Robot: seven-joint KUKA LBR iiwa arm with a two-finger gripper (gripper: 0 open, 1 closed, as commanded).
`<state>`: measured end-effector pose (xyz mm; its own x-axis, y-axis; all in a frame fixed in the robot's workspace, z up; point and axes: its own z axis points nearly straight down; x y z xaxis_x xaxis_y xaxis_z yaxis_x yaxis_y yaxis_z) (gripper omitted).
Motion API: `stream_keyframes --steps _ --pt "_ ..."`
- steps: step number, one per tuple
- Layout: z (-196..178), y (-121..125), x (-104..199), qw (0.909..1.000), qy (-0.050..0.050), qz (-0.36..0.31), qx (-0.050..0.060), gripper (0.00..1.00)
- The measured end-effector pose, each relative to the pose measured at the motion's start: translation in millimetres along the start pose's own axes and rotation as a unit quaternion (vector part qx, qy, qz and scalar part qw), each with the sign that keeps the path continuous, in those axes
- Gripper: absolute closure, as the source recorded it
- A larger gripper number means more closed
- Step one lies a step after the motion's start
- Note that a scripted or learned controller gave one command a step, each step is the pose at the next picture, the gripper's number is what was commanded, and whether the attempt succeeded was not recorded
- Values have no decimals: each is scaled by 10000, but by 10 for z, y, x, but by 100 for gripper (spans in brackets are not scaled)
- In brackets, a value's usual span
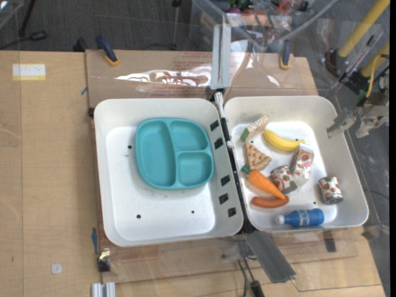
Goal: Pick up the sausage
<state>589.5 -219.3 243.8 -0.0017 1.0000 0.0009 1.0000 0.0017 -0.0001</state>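
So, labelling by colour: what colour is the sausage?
Reddish-orange sausage, clearest in the camera view.

Two bins side by side. Left bin point(117, 221) holds divided tray point(174, 153). Right bin point(346, 184) holds rest: banana point(279, 140) at back, pizza slice point(255, 156) left of it, carrot point(266, 183) below that, sausage point(268, 202) just in front of carrot, bottle point(301, 218) nearest front edge, can point(330, 189) at right.
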Motion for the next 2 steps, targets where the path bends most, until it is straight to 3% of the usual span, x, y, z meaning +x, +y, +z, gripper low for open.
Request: stream_keyframes --steps 1,2 --pt "80 542 676 9993 -12 -368 -21 0" --pt "1149 -107 630 10000 -4 -22 -3 0"
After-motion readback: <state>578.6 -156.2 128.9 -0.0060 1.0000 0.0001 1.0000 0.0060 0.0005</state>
